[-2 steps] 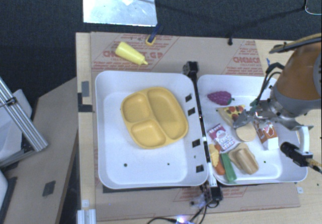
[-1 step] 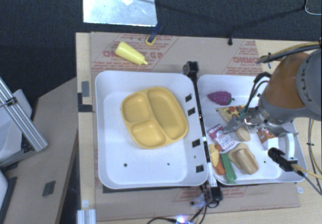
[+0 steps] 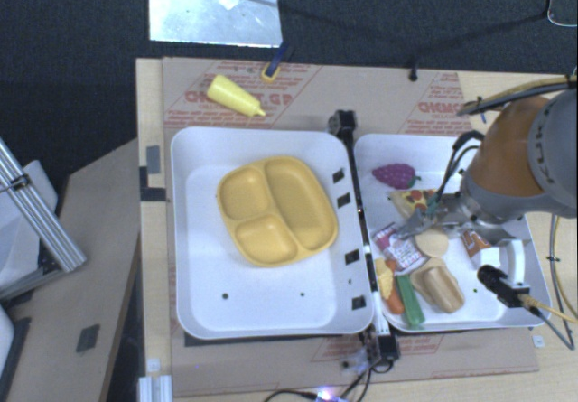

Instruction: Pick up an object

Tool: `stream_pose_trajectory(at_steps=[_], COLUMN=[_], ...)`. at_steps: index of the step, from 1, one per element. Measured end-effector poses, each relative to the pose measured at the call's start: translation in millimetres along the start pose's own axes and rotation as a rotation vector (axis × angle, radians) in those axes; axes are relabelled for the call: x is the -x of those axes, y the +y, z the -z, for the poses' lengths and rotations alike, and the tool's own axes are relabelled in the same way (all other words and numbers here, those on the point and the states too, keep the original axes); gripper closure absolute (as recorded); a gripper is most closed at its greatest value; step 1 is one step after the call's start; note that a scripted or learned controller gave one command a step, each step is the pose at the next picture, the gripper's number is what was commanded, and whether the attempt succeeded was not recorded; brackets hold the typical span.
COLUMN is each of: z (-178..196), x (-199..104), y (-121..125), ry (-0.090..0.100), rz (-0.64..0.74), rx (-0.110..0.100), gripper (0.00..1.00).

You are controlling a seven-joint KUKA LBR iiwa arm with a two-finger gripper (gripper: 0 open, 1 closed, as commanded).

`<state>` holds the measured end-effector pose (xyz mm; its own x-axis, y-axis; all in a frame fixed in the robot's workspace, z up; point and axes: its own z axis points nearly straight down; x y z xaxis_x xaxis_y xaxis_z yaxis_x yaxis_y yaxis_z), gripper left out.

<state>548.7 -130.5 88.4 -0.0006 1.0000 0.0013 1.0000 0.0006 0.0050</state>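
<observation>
Tan bread piece (image 3: pixel 438 286) lies nearest the hand (image 3: pixel 432 221), whose grip state cannot be told; it should descend squarely, avoiding the red packet (image 3: pixel 400 249).

One fixed camera overhead — slanted down, both bins (image 3: pixel 271 140) framed

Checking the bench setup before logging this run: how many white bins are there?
2. The left bin holds a yellow divided plate; the right bin holds the pile of small items, with the claw over it.
</observation>
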Motion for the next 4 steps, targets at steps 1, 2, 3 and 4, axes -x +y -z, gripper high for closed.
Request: stream_pose_trajectory(at_steps=[1,2,3,4], z=[9,72,136,136], x=[1,5,1,1], y=[0,6,6,7], ry=[-0.003,-0.003,-0.003,-0.002], rz=[0.000,0.003,0.004,0.004], rx=[0.004,0.002,0.003,-0.002], gripper=[1.00,1.00,1.00,1.00])
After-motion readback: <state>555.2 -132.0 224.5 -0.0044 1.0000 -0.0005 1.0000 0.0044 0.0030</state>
